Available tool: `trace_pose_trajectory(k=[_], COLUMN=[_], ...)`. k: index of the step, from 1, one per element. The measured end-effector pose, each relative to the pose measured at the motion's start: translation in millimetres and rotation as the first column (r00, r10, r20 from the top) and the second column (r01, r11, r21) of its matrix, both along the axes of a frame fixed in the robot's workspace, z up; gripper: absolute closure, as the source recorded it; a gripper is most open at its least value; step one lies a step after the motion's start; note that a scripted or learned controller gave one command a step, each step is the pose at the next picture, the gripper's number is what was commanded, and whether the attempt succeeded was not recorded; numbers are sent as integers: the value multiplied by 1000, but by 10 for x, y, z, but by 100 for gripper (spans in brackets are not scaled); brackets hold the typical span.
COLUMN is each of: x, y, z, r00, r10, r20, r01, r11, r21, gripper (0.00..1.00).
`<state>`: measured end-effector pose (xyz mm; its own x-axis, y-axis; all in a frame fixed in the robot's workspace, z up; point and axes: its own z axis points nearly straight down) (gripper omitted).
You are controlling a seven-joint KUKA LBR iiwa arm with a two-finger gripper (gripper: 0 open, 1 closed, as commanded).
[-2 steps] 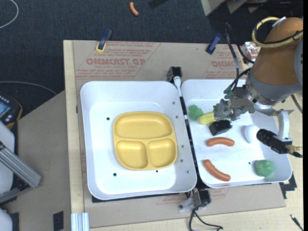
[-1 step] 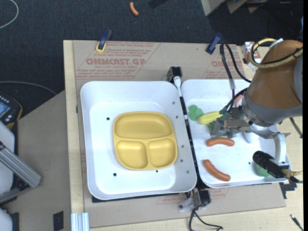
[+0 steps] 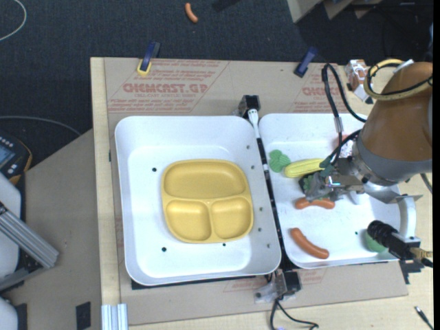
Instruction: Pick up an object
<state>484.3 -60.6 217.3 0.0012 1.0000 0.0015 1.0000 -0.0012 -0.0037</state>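
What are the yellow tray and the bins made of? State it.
Yellow tray: likely molded plastic, matte, with smooth rounded compartments. Left bin and right bin: probably thin formed plastic, white, slightly glossy, with soft rounded rims.

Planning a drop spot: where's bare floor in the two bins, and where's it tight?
Left bin: a bare white margin rings the yellow divided plate, widest along the far wall and left side. Right bin: bare in the far corner above the green piece, and between the two sausages. Crowded mid-bin, where the hand sits over the corn.
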Motion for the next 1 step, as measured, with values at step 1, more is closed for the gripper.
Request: trace_pose_trajectory(k=[1], x=[0], y=[48], z=[-22], r00=[1000], r10=[2], r20=[0], r01=[-2], r11=[1000], r21=[0], gripper=[100])
